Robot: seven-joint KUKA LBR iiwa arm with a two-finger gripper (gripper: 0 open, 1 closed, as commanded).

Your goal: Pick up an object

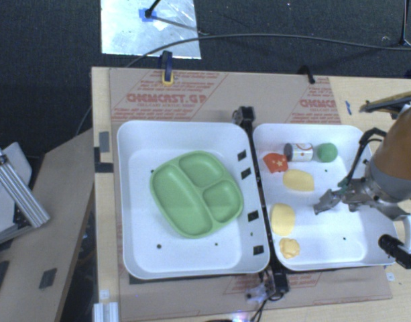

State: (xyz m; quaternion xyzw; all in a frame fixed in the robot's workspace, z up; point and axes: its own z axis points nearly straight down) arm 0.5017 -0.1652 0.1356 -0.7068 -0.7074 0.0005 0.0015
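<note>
Objects: you have six small items lying in the right bin (353, 250) — a red piece (275, 162), a small can (299, 152), a green ball (326, 152), and three yellow pieces (299, 180), (283, 219), (289, 248).
Gripper (324, 203): it sits low over the right bin, just right of the yellow pieces, with nothing between its fingers; you cannot tell the jaw state.
Left bin (141, 247): your green divided plate (195, 193) lies inside.

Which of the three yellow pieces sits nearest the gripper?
The middle yellow piece, just left of the gripper; the others lie farther up and down the right bin.
</note>
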